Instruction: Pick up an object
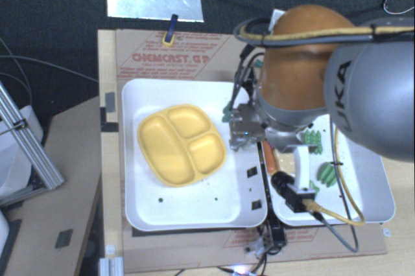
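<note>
**Over the wall between the two bins, the gripper hangs low**

In the left bin (194,213), a yellow divided plate (181,144) lies flat and slightly turned, its three compartments facing up. It sits in the bin's middle, apart from every wall. Two small dark squares (251,172) lie near that bin's right wall, one nearer than the other, and a dark speck sits on the near floor.

The gripper (241,126) is just right of the plate, over the left bin's right edge, and is not touching the plate. The grey arm and its orange band cover it from above, so whether it is released or clenched cannot be told, and nothing is seen in its hold.

In the right bin (373,200), green pieces (327,174) lie partly hidden under the arm. A slim orange piece (269,159) lies just beside the dividing wall. Both bins rest on a cardboard sheet (168,57) with red lettering, spread on the table (65,145).
</note>
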{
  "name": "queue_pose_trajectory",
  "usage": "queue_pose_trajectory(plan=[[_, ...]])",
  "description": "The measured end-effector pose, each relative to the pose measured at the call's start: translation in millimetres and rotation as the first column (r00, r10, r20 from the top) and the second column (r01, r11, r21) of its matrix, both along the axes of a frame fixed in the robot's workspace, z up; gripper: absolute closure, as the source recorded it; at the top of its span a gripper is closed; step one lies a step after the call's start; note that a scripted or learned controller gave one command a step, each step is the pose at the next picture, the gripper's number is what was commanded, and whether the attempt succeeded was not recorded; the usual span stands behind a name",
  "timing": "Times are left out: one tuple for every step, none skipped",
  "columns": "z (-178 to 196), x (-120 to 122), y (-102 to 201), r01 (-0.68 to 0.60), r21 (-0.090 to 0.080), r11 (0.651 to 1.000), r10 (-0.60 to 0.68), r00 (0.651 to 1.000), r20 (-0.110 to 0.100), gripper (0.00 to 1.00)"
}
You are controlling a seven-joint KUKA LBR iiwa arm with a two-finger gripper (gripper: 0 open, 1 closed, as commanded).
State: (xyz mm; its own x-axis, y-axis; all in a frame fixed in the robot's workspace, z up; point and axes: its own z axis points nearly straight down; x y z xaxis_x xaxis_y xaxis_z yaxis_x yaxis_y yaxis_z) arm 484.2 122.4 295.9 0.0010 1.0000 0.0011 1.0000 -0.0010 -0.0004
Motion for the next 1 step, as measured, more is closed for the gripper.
queue_pose_trajectory(plan=[[-60.9,59.7,-35.1,0.002,-0.004,1.000,-0.002,1.000,-0.001,1.00]])
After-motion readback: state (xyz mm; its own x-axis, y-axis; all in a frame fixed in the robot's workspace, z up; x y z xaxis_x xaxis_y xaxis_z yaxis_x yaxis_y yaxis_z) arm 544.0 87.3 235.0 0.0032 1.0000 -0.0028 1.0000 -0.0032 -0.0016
